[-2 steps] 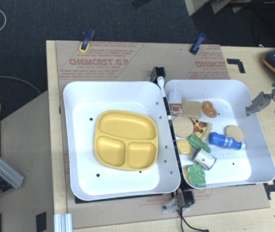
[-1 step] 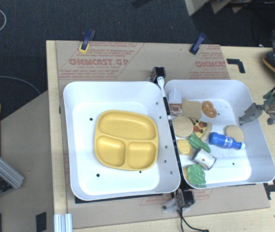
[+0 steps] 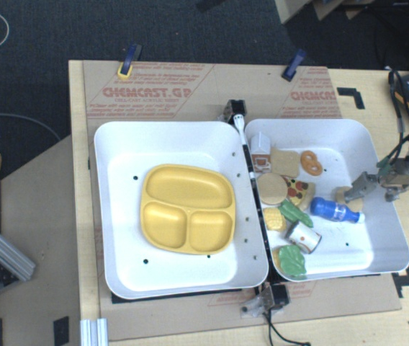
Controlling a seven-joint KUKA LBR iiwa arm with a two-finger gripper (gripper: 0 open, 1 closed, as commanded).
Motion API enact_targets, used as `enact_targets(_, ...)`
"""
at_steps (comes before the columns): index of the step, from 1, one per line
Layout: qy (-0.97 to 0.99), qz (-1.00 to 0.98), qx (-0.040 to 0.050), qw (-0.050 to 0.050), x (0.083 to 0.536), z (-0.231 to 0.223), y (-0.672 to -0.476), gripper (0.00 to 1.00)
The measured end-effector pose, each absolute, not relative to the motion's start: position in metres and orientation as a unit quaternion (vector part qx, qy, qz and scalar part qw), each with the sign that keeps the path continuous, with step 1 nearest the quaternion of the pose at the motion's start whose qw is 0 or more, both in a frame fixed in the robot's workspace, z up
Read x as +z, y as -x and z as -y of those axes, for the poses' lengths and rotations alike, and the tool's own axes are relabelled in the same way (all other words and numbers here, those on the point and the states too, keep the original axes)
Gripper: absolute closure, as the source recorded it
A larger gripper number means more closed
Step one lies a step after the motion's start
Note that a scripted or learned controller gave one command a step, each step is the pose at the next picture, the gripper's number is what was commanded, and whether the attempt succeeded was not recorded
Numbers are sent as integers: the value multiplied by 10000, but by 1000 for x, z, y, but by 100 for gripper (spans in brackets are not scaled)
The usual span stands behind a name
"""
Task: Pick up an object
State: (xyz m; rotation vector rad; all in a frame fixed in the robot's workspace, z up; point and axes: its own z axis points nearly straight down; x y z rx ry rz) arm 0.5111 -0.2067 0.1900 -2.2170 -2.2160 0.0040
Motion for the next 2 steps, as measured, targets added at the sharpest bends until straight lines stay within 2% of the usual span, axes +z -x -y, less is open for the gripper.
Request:
enact_targets(1, 7072, 7070, 14, 44, 127, 202, -508, 0)
enact_targets(2, 7072, 7070, 10, 33, 82, 201, -507, 0)
